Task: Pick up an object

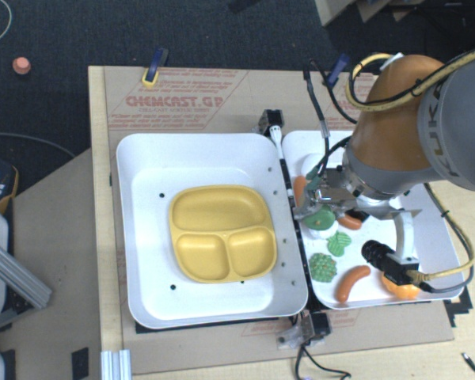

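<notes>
Green plastic toy food (320, 219) lies in the right bin (437, 229) just under the jaws; whether they are open or closed I cannot tell. It looks light, stiff and slick, best pinched across its middle. Cardboard (182, 97) covers the table; dark carpet (79, 22) beyond.

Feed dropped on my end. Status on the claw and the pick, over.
Claw low in right bin, over green toy food. Grip unconfirmed. Broccoli pieces and orange sausage loose nearby. Yellow tray in left bin.
</notes>
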Controlling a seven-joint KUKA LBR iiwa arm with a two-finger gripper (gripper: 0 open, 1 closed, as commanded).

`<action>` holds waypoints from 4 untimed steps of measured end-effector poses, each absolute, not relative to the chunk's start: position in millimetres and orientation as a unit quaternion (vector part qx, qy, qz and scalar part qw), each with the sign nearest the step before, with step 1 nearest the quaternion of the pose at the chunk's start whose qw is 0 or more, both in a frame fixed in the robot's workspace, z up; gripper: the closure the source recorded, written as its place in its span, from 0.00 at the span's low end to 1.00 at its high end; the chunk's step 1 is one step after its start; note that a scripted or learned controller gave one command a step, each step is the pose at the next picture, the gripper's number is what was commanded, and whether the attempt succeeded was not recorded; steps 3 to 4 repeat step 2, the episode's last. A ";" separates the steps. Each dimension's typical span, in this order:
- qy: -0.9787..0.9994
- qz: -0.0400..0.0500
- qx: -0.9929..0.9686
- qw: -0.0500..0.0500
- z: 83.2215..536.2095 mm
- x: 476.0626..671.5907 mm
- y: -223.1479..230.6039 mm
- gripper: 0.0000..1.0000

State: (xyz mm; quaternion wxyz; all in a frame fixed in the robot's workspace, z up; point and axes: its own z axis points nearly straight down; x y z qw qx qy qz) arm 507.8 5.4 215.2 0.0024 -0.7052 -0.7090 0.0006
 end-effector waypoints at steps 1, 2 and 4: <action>-0.708 0.001 -0.707 0.002 215.4 506.2 9.3 1.00; -0.707 -0.001 -0.707 -0.001 218.2 517.1 3.4 1.00; -0.707 -0.001 -0.707 -0.001 218.2 517.1 3.4 1.00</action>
